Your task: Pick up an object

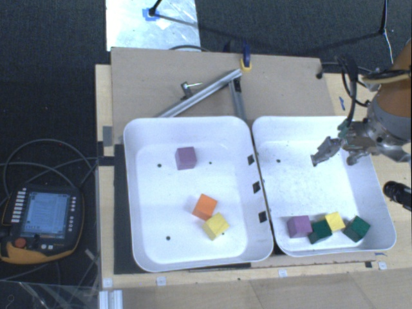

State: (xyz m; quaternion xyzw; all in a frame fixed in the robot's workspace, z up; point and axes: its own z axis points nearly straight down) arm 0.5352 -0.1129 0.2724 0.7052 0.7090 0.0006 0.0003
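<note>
Small blocks are clustered at the lower right of the frame: purple block [299, 225], yellow block [334, 221], two green. They appear light, rigid, best gripped across flat opposite faces. Gripper [327, 150], at right-centre, is spread and holds nothing.

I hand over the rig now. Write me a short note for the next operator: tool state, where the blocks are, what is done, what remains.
Tool: over the upper right part of the right bin, nothing seen between its fingers; open or shut is not clear.
Right bin, front edge: purple block, dark green block, yellow block, second green block, close together.
Left bin: purple cube at the back; orange cube touching yellow cube.
Done: nothing picked.
Left: grasp and lift one block.
</note>
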